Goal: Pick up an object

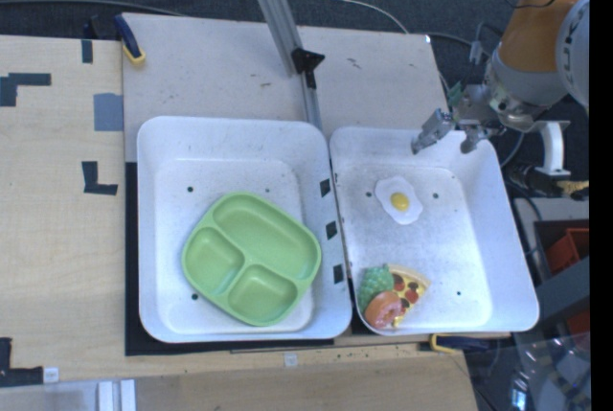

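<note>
Nothing is picked yet: the gripper (446, 137) hangs with jaws apart and empty over the right bin (498, 237), fried egg (399, 201) untouched.

text: none legible | labels: none | numbers: none | signs: none

Toy foods and a plate are sitting in the two white bins.

A fried egg (399, 202), white with a yellow yolk, is lying flat near the middle of the right bin (479, 294), toward its far side. A pizza slice (405, 287) is lying flat by that bin's near left corner, touching a green leafy piece (375, 281) and a red-orange piece (381, 308) beside it. A light green three-compartment plate (252, 258) is resting in the left bin (163, 198).
</note>
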`<action>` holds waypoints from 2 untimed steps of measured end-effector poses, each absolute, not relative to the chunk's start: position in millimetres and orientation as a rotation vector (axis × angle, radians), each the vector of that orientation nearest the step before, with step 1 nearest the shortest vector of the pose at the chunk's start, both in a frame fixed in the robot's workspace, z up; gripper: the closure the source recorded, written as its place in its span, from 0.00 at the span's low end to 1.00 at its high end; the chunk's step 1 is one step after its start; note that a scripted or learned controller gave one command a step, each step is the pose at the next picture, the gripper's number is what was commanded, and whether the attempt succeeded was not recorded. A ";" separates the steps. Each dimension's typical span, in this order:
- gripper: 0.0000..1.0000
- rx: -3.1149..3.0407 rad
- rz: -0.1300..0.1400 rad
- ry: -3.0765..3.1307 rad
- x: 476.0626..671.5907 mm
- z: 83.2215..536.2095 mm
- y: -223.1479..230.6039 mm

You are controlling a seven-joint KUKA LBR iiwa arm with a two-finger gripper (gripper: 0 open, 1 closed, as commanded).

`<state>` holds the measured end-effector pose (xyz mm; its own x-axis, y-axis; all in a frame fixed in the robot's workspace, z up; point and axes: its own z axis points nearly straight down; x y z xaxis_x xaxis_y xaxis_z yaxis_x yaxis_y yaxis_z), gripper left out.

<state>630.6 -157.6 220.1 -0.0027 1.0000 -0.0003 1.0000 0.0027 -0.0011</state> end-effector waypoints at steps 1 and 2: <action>0.00 -2.219 0.002 -2.224 630.6 220.2 -157.7; 0.00 -2.215 0.008 -2.220 631.9 156.0 -154.0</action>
<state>631.9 -154.0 156.0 -0.0023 1.0000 -0.0001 1.0000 0.0023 -0.0071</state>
